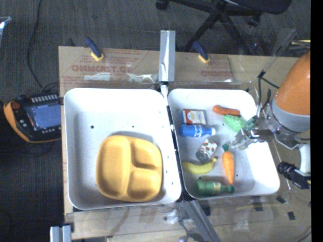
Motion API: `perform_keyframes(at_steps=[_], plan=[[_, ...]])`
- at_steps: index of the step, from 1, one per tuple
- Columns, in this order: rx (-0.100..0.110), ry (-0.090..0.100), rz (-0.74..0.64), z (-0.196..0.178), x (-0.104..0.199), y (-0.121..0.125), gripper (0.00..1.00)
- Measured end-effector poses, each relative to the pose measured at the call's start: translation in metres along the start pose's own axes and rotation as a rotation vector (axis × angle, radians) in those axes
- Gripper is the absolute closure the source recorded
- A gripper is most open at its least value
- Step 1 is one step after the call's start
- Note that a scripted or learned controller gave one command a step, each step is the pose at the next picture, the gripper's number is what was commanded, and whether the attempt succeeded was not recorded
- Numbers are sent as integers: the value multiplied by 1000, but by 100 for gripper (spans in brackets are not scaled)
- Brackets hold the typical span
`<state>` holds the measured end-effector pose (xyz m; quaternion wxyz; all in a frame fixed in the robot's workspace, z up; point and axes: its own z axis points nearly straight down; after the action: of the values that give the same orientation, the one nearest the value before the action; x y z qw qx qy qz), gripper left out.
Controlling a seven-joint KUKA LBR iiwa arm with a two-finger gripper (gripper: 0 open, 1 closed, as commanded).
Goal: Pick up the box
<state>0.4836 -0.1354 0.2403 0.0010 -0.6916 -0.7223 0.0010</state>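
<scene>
In the camera view the fingers [241, 141] hang over the right bin [262, 183], spread apart and grasping nothing. The box [194, 117] lies well to their left and a little farther back, beside the blue bottle [197, 131]. A carrot [228, 166] rests just below the fingers; green leaves [235, 122] sit just behind them.

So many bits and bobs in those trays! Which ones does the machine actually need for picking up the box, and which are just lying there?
For the job:
- box, at the back of the right bin
- tool, at that bin's right side

Just lying about:
- blue bottle
- can
- banana
- carrot
- green bottle
- yellow tray in the left bin
</scene>
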Motion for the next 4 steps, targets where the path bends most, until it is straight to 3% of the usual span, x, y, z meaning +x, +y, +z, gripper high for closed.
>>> perform_keyframes(at_steps=[1,2,3,4], plan=[[-1,0,-100,14,69,4,100],[1,1,-299,17,121,12,100],[1,1,-160,48,175,8,100],[1,-1,-167,44,248,55,100]])
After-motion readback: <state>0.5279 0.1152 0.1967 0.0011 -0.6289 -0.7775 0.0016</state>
